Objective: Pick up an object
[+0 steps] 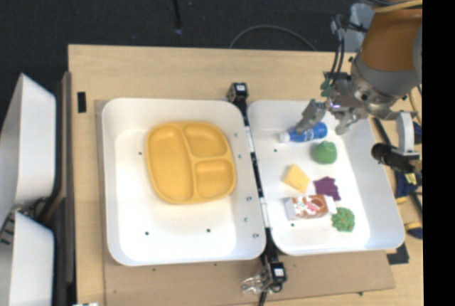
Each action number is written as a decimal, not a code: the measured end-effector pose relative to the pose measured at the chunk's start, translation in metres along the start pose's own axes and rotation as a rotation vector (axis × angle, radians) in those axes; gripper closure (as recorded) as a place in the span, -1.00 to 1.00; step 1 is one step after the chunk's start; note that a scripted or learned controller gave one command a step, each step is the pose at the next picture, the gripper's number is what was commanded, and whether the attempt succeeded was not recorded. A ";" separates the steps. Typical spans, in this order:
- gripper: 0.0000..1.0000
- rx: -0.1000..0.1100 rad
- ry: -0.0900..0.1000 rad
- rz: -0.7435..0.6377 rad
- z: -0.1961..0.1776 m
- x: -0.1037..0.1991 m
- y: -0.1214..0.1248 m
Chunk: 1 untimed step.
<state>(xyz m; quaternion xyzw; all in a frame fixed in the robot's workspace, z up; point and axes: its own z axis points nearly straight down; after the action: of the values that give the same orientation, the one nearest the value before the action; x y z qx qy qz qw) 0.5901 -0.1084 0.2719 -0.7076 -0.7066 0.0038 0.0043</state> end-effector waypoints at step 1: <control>-1.00 -0.013 -0.001 -0.002 -0.007 0.000 0.002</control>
<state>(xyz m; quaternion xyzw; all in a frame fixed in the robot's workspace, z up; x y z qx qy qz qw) 0.5920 -0.1083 0.2790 -0.7068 -0.7074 -0.0007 -0.0007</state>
